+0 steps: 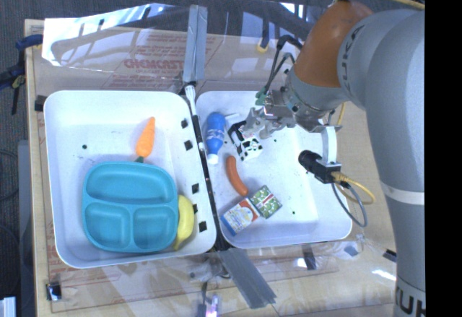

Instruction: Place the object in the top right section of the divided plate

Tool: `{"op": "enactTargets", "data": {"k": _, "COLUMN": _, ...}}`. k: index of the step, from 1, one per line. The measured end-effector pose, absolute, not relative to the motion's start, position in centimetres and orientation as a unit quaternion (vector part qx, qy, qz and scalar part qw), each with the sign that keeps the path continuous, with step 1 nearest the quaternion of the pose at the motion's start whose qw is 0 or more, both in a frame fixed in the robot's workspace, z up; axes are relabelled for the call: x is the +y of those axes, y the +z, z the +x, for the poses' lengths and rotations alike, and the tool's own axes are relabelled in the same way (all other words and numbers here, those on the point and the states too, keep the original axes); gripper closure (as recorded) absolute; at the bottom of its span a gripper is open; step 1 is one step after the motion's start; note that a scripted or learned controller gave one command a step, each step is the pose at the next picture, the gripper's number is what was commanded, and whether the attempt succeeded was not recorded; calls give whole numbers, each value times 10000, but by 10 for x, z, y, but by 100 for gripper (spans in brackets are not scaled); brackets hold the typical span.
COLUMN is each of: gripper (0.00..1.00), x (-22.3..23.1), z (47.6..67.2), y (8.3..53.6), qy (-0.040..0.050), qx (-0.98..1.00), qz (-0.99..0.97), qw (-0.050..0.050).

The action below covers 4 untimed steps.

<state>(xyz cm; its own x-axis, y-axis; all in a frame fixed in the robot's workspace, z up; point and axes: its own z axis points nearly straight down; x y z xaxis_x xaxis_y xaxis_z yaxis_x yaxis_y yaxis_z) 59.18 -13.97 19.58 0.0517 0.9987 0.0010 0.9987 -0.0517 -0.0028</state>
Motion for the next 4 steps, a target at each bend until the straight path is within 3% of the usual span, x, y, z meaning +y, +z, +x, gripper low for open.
{"op": "enactTargets", "data": {"k": 1, "gripper": 100, "x": -72, "z": 597, "y": 206, "qy": 4, "qx": -7005, "qz": -7137, "qw": 12}}
{"op": "enactTargets", "data": {"k": 2, "gripper": 100, "x": -9, "z": 563, "y": 190, "qy": 19, "qx": -7265, "qz": -6872, "qw": 19}}
{"op": "enactTargets", "data": {"k": 3, "gripper": 100, "x": 29, "z": 519, "y": 249, "qy": -1, "qx": -7578, "qz": -6525, "qw": -1}}
{"op": "enactTargets", "data": {"k": 4, "gripper": 100, "x": 42, "z": 648, "y": 245, "qy": 13, "qx": -7986, "qz": -6019, "qw": 6}}
